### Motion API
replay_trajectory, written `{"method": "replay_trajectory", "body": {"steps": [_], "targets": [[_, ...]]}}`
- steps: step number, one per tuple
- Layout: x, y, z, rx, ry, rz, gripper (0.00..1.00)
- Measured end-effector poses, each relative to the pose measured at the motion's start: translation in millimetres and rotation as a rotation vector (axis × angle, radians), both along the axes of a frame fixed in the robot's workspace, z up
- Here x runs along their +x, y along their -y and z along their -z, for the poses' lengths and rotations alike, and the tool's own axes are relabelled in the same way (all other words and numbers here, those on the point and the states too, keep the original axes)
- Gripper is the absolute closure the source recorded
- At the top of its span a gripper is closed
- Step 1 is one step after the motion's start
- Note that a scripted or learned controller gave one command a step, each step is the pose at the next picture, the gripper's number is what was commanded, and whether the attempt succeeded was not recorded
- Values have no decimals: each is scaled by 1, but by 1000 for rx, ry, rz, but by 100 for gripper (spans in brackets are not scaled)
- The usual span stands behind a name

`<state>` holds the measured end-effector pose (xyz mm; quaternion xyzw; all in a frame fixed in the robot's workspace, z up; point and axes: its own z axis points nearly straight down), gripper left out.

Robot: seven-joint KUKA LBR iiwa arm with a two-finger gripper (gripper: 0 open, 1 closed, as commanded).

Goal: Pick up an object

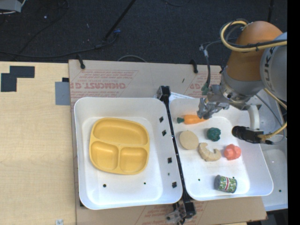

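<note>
Tool (204, 112) hung low over your carrot (191, 119) at the back of the right bin (262, 182), touching or nearly so; its opening you couldn't tell, so no grasp confirmed yet.

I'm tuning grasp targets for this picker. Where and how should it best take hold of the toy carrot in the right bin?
Grip the carrot across its thick orange middle, coming straight down. It lies flat, pointing sideways, green top toward the divider, so fingers closing across its narrow width likely seat best. The gripper is right at its blunt end.
</note>
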<state>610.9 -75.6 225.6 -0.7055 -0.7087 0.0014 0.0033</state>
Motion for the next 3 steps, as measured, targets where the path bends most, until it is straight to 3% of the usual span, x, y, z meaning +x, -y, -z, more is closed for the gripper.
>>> {"method": "replay_trajectory", "body": {"steps": [2, 3], "targets": [[-16, -105, -4, -2, 0, 0, 100], [-40, -162, 0, -1, -1, -2, 100]]}}
